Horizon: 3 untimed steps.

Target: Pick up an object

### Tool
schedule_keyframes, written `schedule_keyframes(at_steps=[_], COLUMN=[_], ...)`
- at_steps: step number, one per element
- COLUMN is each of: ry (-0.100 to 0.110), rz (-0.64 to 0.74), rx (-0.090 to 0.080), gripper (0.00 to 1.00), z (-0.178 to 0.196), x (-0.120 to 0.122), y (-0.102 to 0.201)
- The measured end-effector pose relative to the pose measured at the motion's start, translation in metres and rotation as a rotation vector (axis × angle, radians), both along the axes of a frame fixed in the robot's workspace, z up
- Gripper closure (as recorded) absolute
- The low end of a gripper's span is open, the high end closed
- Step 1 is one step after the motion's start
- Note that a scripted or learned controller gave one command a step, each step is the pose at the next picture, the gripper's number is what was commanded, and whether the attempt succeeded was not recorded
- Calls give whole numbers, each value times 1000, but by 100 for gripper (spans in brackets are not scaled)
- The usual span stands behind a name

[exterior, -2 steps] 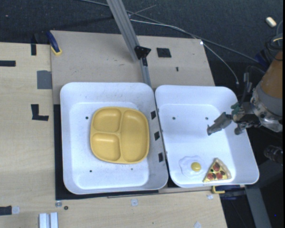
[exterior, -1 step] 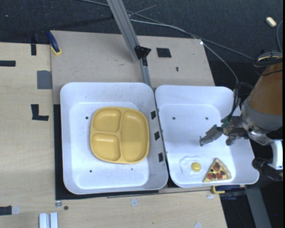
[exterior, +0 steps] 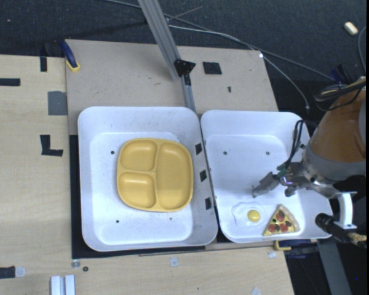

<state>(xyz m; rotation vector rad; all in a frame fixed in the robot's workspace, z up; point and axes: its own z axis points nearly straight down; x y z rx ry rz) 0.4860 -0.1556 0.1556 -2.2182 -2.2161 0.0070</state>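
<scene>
— Orange-banded arm [exterior: 339,141] sits highest, nearest the lens. Going left to right, what's below it?

— Left bin [exterior: 92,165]: a glossy yellow divided plate [exterior: 154,174], rounded, three compartments, lying flat at its middle. Right bin [exterior: 246,128]: near its front edge a flat fried egg [exterior: 250,215], then a pizza slice [exterior: 281,221] toward the front right corner.

— And the gripper [exterior: 275,185]?

— Spread and empty, just above the egg.

— Risks?

— Likely the fingers skid over thin, smooth toys lying flat, or push them against the bin wall.
</scene>
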Motion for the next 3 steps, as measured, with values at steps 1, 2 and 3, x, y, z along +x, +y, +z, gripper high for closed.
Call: schedule_keyframes(at_steps=[1,2,3], ry=[-1,-3,-9], rz=[2,3,3], rx=[0,1,-1], gripper=[0,100,100], z=[-49,-37,12], x=[8,8,15], y=[0,1,10])
